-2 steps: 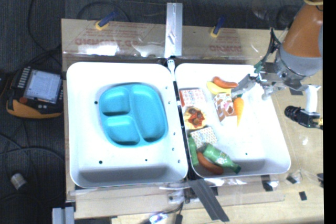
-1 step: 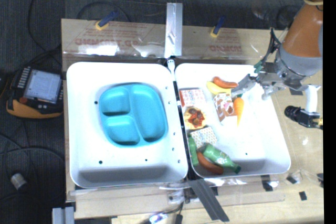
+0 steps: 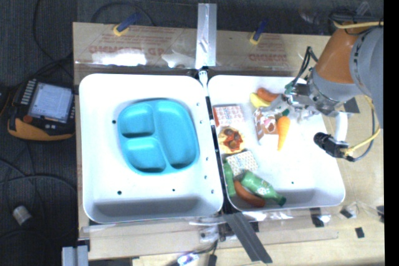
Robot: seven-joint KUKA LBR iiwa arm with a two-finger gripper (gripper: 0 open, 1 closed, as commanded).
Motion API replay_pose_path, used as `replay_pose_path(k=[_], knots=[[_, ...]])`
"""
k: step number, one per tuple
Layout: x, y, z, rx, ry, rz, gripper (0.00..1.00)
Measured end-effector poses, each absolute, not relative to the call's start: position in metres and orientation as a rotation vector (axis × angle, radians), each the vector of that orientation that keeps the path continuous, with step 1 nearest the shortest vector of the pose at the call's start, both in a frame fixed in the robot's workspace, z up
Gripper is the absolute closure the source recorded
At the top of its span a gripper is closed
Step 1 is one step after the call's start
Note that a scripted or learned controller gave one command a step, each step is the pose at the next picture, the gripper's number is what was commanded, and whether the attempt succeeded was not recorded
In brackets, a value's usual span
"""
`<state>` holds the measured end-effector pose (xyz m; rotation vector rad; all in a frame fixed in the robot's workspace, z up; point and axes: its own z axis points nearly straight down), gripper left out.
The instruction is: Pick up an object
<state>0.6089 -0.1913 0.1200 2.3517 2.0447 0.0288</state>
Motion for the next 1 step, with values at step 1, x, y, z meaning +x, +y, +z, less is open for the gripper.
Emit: replay_pose_path(k=[1], knots=[[0.615, -0.1984, 0.1081, 2.395, 1.997, 0.05, 0.0]])
